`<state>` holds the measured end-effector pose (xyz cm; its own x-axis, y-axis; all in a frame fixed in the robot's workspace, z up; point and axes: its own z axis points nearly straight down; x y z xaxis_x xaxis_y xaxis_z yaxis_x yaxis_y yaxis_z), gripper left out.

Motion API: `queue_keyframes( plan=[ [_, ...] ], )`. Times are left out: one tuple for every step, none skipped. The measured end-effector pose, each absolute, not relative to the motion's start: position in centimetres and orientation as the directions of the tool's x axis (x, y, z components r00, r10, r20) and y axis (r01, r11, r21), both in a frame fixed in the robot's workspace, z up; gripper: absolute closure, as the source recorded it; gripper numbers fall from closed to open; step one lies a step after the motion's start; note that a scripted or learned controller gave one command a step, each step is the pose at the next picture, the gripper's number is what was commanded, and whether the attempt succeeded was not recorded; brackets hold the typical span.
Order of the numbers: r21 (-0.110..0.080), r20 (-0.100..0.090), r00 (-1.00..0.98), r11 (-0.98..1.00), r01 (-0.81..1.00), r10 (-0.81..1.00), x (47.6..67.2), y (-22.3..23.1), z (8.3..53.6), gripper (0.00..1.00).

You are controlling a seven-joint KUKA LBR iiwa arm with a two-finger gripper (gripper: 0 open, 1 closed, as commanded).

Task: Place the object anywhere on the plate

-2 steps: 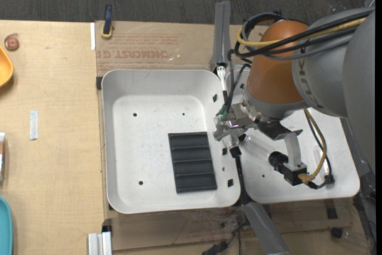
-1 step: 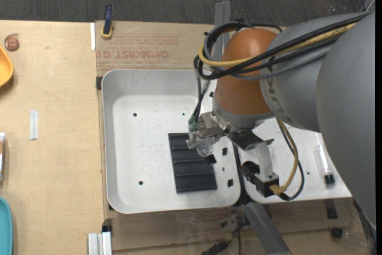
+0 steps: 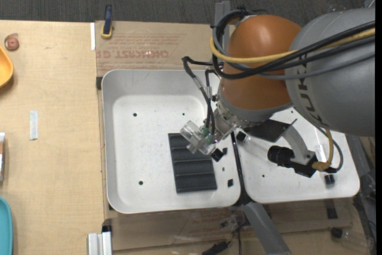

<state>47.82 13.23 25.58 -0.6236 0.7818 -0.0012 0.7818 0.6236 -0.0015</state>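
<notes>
A black ribbed rectangular block lies flat in the left white bin, toward its front right corner. My gripper hangs from the orange wrist over the block's far right corner, close to it or touching it. The wrist and cables hide much of the gripper from above. At the far left edge of the bench a curved yellow-orange dish pokes into view.
The right white bin lies under the arm. A small black piece sits by the wall between the bins. Brown cardboard lies behind the left bin. A teal thing shows at the bench's front left.
</notes>
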Motion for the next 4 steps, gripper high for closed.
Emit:
queue_keyframes(
  plan=[
    [-0.002,-0.001,-0.756,0.756,0.654,0.654,49.13,22.29,28.49,1.0],
    [-0.002,-0.001,-0.756,0.756,0.654,0.654,49.13,22.29,28.49,0.0],
    [-0.004,-0.003,-0.757,0.757,0.653,0.653,49.2,22.27,29.29,1.0],
    [-0.004,-0.003,-0.757,0.757,0.654,0.654,49.2,22.26,29.29,0.0]
  ],
)
